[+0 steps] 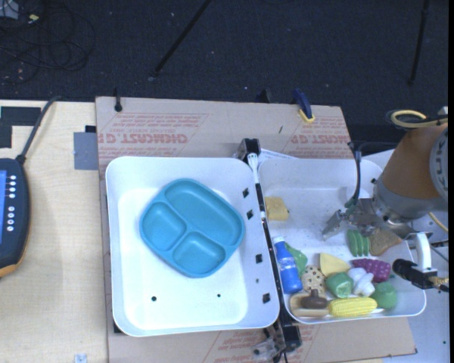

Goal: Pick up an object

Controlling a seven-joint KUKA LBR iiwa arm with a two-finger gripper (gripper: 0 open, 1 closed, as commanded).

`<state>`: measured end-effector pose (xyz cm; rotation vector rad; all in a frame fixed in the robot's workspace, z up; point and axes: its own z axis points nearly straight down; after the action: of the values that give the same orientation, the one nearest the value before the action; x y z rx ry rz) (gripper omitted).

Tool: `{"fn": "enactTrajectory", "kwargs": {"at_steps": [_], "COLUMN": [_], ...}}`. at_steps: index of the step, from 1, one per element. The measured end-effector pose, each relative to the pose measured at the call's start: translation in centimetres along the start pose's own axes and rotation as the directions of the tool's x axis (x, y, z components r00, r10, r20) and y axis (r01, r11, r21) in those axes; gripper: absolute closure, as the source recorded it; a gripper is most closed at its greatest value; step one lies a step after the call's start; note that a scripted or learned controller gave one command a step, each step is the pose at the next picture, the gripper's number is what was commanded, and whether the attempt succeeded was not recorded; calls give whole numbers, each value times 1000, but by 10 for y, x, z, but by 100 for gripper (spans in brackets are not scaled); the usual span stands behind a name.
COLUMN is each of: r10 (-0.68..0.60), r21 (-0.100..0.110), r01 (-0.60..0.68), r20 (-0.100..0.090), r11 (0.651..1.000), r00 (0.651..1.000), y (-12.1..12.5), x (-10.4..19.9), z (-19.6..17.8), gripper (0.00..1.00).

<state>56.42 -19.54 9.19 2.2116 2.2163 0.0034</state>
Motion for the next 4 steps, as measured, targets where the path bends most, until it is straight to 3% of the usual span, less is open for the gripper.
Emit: {"fn": "enactTrajectory", "kwargs": {"at_steps": [1, 2, 3, 4], "r10": [-4, 0, 1, 4], "r21": [-9, -13, -8, -7], "r01": [4, 0, -1, -4], "r20": [-5, 2, -1, -1], "r11": [1000, 1000, 1000, 1000], "r00": [1000, 1000, 1000, 1000], "y": [-16, -15, -16, -16], "x": [-16, -20, -19, -21], "z": [-3, -15, -14, -24], "gripper": [0, 100, 0, 100]}}
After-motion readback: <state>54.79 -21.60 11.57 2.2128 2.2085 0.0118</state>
